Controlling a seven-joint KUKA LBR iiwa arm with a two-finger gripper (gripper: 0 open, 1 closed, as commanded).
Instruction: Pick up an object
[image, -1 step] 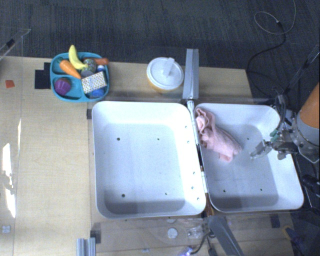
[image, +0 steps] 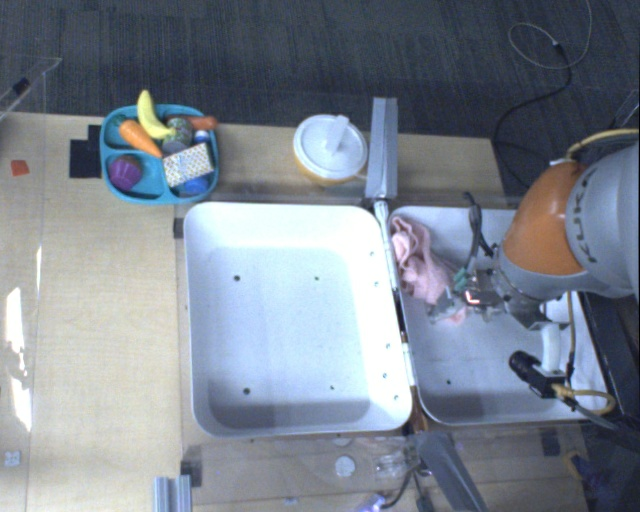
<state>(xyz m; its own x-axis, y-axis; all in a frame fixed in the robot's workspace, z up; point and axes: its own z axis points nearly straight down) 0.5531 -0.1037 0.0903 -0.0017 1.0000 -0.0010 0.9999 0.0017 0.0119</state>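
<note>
A crumpled pink cloth (image: 415, 262) lies in the right bin (image: 470, 385), against its left wall. My gripper (image: 452, 298) is low inside this bin, at the cloth's lower right edge and touching or nearly touching it. The grey arm with its orange band (image: 545, 235) comes in from the right above it. The wrist hides the gripper's tips.
The left bin (image: 290, 320) lies beside the right one, with a shared rim between them. Behind the bins stand a blue tray (image: 112, 185) of toy food, a white lidded cup (image: 330, 148) and a grey metal post (image: 381, 150).
</note>
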